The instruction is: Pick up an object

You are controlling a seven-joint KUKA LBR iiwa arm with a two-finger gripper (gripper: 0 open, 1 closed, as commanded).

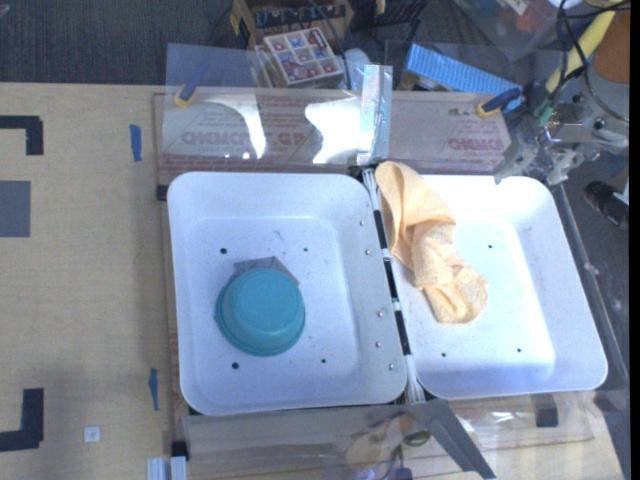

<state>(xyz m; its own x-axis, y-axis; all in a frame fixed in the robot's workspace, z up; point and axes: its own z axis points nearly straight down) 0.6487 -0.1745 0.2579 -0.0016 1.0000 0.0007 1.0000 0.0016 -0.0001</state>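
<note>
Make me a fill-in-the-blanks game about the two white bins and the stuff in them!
1. The blue bowl sits in the ____ bin.
2. The cloth in the right bin is ____ in colour.
3. The bowl stands ____ side up.
4. The gripper hangs over the right bin's ____ corner.

Missing words: left; yellow; open; far right.

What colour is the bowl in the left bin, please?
The bowl is teal, lying upside down; the camera view shows it plainly.

Bright overhead light, slightly soft focus.
Strong glare whitens the clear panel (300, 128) just behind the left bin (200, 208); the bin floors look bluish, shadows beside them faint, the clutter beyond dim.
</note>
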